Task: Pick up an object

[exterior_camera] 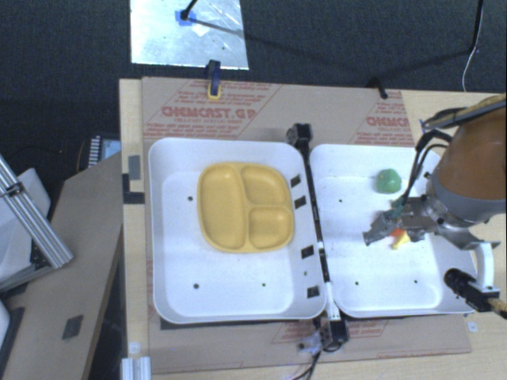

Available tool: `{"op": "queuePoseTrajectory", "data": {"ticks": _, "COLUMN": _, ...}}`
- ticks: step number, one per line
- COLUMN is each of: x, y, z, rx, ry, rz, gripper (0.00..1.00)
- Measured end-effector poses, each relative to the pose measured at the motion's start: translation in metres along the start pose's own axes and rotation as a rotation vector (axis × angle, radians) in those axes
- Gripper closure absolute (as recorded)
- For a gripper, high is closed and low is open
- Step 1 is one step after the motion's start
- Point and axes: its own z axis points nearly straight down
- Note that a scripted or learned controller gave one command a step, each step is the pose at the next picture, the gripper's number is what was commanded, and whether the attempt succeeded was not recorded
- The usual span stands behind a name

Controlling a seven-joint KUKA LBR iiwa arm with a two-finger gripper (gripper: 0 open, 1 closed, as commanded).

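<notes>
**Claw low in the right bin, over small coloured pieces**

I see the arm (475, 161) entering from the right, its orange band above the wrist, and the claw (390, 226) down inside the right bin (356, 291). I cannot tell whether the claw is wide, narrow or gripping anything; its tip is dark and blurred against the bin floor.

Task objects:
- A green ball (388, 181) lies on the right bin floor, toward the far side, near the claw but apart from it.
- Small yellow and orange pieces (401, 239) lie just beside the claw, on its right. I cannot tell whether they touch it or what they are.

Other items:
- The left bin (170, 291) holds a yellow tray (244, 206) with three compartments, lying flat near the bin's centre.
- Both bins sit side by side on a brown board (261, 105) on the table (83, 236).
- A shiny plate (188, 20) lies on the dark floor beyond the table.
</notes>
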Motion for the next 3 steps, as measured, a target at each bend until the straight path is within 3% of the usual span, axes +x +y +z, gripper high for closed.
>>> {"op": "queuePoseTrajectory", "data": {"ticks": 1, "x": 0.0, "y": 0.002, "z": -0.004, "rx": -0.01, "ry": -0.001, "rz": -0.002, "gripper": 0.0}}
{"op": "queuePoseTrajectory", "data": {"ticks": 3, "x": 0.004, "y": 0.017, "z": 0.102, "rx": -0.005, "ry": 0.0, "rz": 0.0, "gripper": 0.0}}
